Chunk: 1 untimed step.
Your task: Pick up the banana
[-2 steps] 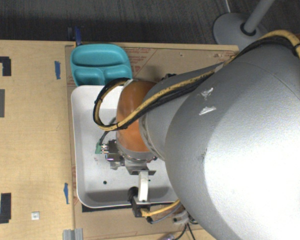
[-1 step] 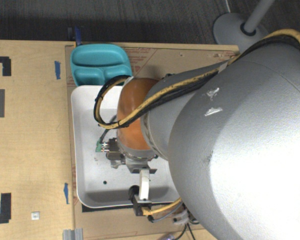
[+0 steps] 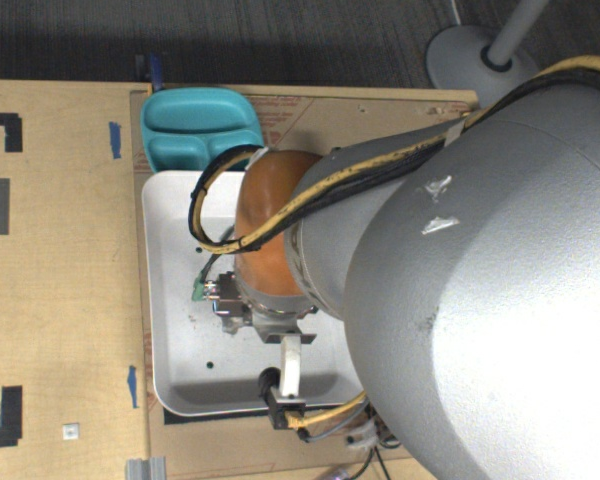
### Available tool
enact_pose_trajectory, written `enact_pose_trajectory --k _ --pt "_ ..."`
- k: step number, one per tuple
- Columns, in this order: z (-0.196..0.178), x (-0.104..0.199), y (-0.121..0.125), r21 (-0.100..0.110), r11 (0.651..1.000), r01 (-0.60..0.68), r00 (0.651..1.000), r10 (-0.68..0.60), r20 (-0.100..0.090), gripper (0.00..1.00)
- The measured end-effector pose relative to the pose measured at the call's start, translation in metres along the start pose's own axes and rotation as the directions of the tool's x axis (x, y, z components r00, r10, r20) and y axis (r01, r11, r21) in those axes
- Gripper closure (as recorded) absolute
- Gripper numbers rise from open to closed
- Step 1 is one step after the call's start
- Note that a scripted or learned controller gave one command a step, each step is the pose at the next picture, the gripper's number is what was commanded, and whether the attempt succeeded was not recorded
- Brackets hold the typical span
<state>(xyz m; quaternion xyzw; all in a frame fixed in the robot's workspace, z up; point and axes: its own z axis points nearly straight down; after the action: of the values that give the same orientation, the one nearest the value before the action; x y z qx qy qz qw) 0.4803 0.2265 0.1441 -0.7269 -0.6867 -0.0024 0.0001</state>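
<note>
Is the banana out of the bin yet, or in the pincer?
Cannot tell. The arm covers most of the white bin, and the bare part carries no banana.

The big smooth arm (image 3: 480, 268) is grey with an orange band (image 3: 265, 228) — black-and-yellow cables (image 3: 310, 193) cross it. The shallow plastic bin (image 3: 170, 298) is white, the moulded plastic tray (image 3: 195, 128) teal, the flat cardboard-like tabletop (image 3: 60, 268) tan with blue tape marks (image 3: 115, 140).

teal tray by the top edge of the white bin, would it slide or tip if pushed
The teal tray looks like moulded plastic with rounded compartments, so it is probably stiff and light for its size. Its smooth surface suggests it would slide easily when pushed. It sits low and wide, so tipping or rolling seems unlikely.
</note>
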Motion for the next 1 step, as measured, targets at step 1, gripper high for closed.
enact_pose_trajectory --k 1 --pt "-0.0097 0.0004 0.0002 -0.001 1.0 0.002 1.0 -0.002 0.0 1.0"
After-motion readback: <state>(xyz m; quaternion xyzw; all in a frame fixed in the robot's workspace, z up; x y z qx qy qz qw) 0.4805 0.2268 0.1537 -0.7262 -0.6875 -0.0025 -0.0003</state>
